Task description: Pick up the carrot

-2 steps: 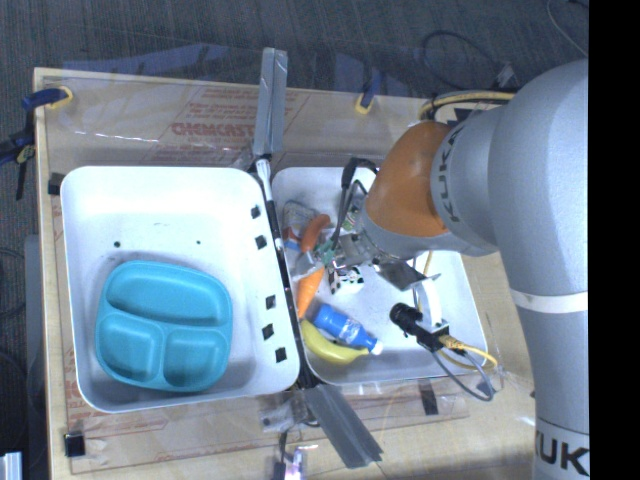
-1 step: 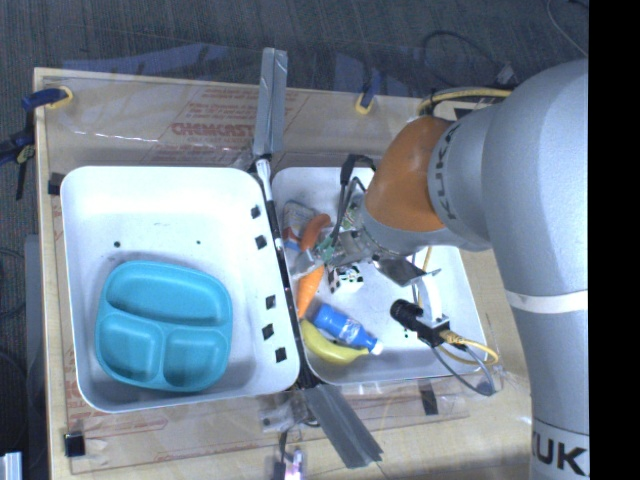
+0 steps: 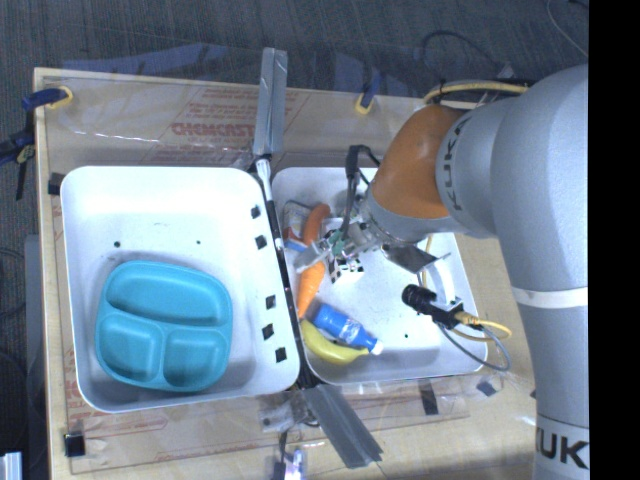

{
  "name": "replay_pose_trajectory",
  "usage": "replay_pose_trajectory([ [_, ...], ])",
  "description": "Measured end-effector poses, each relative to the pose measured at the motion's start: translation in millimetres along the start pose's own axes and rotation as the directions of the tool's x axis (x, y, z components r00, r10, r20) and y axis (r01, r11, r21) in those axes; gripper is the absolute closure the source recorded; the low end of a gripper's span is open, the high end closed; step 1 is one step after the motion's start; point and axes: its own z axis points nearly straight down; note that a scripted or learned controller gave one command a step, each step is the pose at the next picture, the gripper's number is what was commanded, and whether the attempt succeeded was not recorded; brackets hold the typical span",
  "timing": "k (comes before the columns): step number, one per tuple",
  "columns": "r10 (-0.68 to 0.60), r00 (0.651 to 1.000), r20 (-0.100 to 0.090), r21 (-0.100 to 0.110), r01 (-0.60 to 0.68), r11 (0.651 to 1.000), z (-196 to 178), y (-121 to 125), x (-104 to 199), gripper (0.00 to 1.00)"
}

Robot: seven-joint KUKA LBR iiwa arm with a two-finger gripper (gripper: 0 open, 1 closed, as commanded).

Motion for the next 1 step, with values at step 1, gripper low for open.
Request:
replay_pose_trajectory([
  [1, -0.003, 1.0, 0.012, -0.011, 0.003, 1.0, -13.6, 3.0, -3.5, 1.0],
])
